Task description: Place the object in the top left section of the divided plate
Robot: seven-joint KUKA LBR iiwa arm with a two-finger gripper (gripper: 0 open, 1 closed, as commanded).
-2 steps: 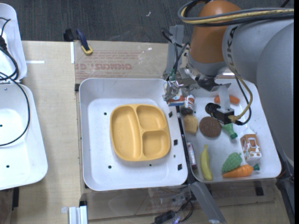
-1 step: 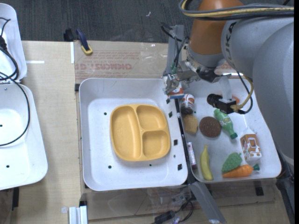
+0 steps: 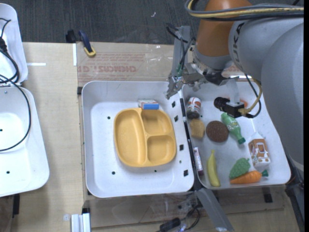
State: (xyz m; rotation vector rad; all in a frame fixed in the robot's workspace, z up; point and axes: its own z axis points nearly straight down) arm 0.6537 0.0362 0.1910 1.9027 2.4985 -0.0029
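My gripper (image 3: 173,88) hangs over the wall between the bins. The divided plate (image 3: 145,137) lies in the left bin (image 3: 96,178), a small box (image 3: 148,104) just behind it.

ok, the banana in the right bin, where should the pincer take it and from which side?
Take the banana at mid-length, coming straight down from above. It lies flat on the bin floor, long axis running near to far, so close across its narrow width. There is open floor on both sides there; the carrot sits off its near end.
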